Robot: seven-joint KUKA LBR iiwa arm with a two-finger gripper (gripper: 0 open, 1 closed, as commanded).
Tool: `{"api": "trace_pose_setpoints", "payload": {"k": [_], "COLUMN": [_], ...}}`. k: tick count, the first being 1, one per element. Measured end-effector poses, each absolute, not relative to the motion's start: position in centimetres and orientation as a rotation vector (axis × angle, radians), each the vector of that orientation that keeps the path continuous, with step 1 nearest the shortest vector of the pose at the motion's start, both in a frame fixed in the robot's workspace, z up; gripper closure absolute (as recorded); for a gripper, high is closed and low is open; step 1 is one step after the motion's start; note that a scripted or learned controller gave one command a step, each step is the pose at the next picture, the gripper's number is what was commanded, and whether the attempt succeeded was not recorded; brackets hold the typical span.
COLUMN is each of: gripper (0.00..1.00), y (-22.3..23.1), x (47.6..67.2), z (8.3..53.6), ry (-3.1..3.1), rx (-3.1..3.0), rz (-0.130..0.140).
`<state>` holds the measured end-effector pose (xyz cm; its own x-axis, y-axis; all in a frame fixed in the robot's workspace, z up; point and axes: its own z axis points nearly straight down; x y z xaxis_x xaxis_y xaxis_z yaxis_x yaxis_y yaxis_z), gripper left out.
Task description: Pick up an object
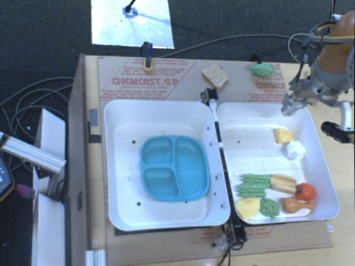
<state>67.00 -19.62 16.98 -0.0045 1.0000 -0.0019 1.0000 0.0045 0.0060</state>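
You have 2 white bins side by side on the bench. In the left bin (119,123) a blue tray (174,167) with 3 compartments lies flat near the middle, turned slightly.

Behind the bins, on the board, you see a yellow clamp (147,60) on the far edge, a slice of toast (215,76) just beyond the seam between the bins, and a green leafy piece (262,70) further right.

In the right bin (244,129) the toy food is gathered toward the right and the near side. A yellow cheese block (283,135) sits by the right wall, with a white lump (295,150) just beside it on the near side. Lower down, green beans (253,185) lie next to a bread roll (283,182), which touches a tomato (305,192). Along the near wall you find a pale yellow piece (248,207), a green broccoli (269,208) and an orange-brown piece (294,205) in a row.

The gripper (291,105) hangs over the far right corner of the right bin, well apart from the food, beyond the cheese block. Nothing is seen in it; whether it is wide or narrow you cannot tell at this angle.
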Motion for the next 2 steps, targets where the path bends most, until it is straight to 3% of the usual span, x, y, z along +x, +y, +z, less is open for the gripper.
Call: {"api": "trace_pose_setpoints", "payload": {"k": [1,2], "gripper": [0.0,0.0], "y": [-19.6,-20.7], "x": [66.9,65.4], "z": [16.9,13.0], "ry": [2.223,2.222], "rx": [2.214,2.218], "rz": [0.003,0.0]}}
